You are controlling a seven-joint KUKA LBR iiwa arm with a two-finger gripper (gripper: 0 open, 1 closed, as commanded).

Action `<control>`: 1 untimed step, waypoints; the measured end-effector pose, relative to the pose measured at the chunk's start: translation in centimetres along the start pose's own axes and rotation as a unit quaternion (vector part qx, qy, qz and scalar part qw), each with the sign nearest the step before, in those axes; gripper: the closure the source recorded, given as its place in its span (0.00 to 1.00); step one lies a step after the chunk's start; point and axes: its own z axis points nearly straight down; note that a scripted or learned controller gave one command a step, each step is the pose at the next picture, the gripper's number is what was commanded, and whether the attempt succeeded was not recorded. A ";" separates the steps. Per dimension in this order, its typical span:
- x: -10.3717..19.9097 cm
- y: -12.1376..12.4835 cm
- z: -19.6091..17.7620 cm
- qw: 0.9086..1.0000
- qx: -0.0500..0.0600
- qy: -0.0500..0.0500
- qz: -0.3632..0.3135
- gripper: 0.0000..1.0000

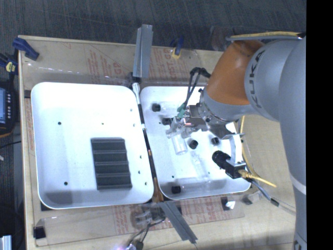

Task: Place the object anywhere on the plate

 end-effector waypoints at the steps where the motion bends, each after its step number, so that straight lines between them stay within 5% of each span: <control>1: 3.9 5.9 2.6 0.999 0.002 0.000 0.035 1.00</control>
